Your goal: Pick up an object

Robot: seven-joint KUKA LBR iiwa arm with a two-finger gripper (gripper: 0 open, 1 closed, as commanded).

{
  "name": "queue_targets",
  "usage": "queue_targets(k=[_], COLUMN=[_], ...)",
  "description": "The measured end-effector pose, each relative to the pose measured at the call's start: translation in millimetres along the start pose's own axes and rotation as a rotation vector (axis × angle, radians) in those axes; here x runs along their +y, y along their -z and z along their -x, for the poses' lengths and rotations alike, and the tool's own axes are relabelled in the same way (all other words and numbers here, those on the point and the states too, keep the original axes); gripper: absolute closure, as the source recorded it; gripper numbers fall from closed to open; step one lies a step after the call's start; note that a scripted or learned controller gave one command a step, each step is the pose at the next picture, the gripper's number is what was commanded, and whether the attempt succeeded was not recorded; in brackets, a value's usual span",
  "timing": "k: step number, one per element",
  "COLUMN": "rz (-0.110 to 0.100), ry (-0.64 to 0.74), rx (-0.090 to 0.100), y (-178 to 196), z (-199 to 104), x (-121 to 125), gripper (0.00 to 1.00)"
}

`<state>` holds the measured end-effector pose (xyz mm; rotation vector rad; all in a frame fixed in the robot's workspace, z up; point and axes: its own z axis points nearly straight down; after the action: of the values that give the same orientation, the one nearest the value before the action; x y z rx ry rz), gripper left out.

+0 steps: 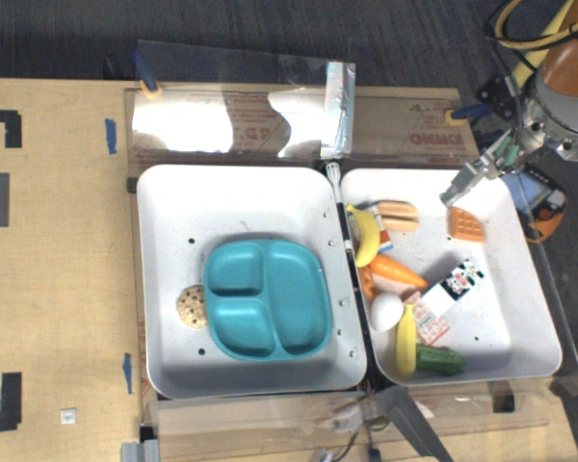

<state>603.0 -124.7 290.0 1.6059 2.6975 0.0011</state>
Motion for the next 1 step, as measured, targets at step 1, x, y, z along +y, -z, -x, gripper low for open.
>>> queue_targets(k=[1], rz=[-0.011], ry=[0.037], rx=[0.01], y=[-138.8], z=[-30.3], x=[-21.4], gripper=[0.0])
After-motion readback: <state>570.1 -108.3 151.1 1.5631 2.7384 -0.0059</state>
